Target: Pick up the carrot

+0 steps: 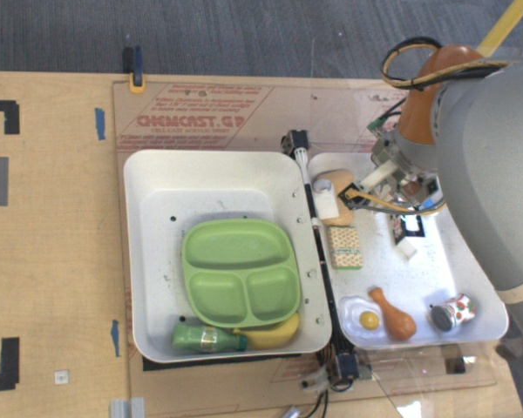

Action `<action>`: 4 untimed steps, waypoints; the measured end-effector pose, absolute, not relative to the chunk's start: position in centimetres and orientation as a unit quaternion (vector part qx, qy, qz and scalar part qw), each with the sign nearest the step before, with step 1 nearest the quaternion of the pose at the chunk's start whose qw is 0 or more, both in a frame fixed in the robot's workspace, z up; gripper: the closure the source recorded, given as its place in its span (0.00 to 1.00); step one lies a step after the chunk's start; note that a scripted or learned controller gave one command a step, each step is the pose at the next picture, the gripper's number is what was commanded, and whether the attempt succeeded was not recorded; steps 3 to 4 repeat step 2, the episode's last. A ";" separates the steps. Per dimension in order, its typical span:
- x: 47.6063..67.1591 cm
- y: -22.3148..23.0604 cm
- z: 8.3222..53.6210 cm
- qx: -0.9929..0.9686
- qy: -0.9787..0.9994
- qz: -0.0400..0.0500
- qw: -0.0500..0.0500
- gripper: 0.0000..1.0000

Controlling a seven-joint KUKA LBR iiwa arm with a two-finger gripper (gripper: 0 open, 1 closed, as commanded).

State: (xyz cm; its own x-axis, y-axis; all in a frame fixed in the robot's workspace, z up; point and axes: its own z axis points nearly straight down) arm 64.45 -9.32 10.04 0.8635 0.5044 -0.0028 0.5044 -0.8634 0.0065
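Down at the lower right, carrot [393, 313] lies diagonally, tip toward upper left. Tool [399, 200] hovers well above it in frame, can't tell whether open.

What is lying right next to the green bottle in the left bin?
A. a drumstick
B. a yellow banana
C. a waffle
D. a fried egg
B: the yellow banana lies along the near wall of the left bin, touching the green bottle, just below the green divided plate; the egg, drumstick and waffle are all in the right bin.
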 end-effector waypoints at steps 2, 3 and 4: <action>59.5 -14.1 8.8 0.985 0.174 -0.001 -0.001 0.00; 59.5 -14.1 8.8 0.985 0.174 -0.001 -0.001 0.00; 59.5 -14.1 8.8 0.985 0.174 -0.001 -0.001 0.00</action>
